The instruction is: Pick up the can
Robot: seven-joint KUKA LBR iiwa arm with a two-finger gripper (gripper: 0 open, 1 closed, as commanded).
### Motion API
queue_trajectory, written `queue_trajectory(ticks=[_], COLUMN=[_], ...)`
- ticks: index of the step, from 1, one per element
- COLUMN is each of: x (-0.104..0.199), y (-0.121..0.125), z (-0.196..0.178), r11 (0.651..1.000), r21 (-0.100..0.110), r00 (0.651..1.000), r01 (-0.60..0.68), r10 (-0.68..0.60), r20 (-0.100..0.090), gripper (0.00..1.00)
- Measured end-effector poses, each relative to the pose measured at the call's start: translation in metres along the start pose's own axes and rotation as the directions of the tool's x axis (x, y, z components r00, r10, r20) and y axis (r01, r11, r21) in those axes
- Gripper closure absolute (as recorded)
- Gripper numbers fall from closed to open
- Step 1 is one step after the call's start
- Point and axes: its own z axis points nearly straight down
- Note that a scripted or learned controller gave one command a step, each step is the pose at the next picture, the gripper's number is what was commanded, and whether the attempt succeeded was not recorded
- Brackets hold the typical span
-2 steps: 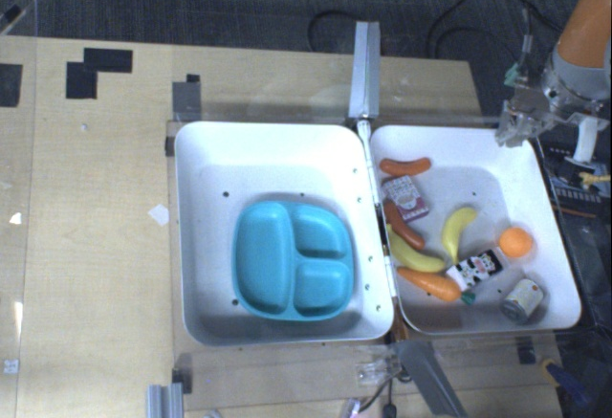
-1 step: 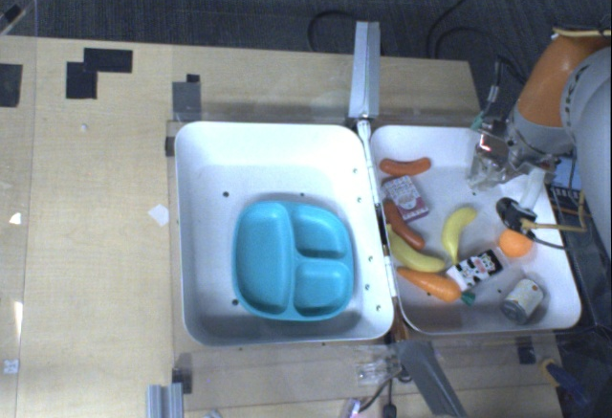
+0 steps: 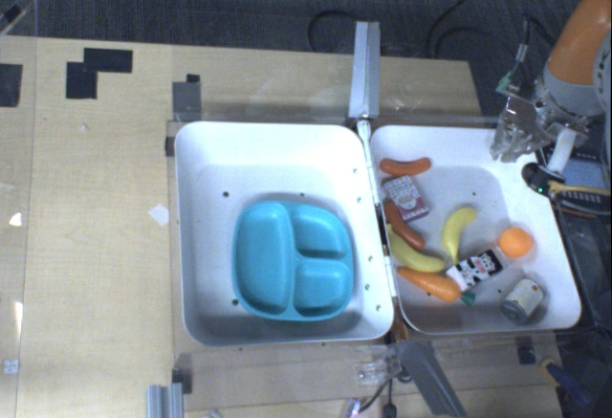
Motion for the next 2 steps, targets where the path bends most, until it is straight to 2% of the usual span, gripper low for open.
queue_trajectory(ticks=[1,2], x=[-0.006,-0.013], y=[-0.017,-0.073], z=[-0.021,0.078], r11=[1.0,0.955], r21=[0.002,-0.001], r00=[1.0,0.955], r01=[0.001,-0.296], r10=[-0.001,0.296], r20=[0.0,-0.002], gripper=[1.0,1.0])
